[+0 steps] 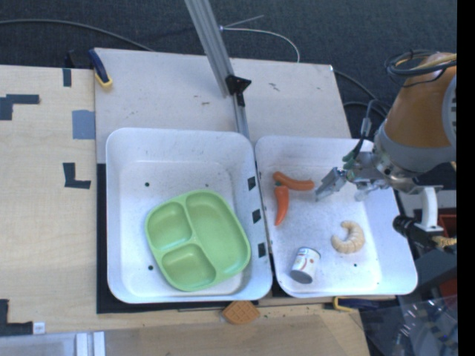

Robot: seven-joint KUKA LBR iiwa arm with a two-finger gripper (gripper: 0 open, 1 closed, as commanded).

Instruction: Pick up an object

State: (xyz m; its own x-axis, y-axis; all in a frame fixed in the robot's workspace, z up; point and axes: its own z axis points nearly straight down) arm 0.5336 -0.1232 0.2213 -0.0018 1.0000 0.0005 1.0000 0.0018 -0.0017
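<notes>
The arm reaches in from the right, its orange band and grey wrist cut off by the frame edge, and the pincer [326, 186] hangs low over the right bin [386, 273]. Its dark tips run together at this slant, so whether it is released or clenched cannot be told; nothing can be seen between them.

Just to the pincer's left lie two orange carrots. The upper carrot [295, 182] lies nearly flat with its end close to the pincer tip; whether they touch is hard to make out. The lower carrot [281, 204] points down and away, its top meeting the upper one so the two form a corner.

Below and slightly right of the pincer sits a tan croissant [349, 237], curled, clear of the fingers. Further below, a small white can [303, 265] lies tilted on its side; its label is too small to read.

Well to the left of the pincer, the left bin [178, 143] holds a green divided plate [197, 239] with three compartments, its lower edge riding up against the bin wall. A round tan thing [240, 313] on the tabletop below the bins is half hidden by their rims
</notes>
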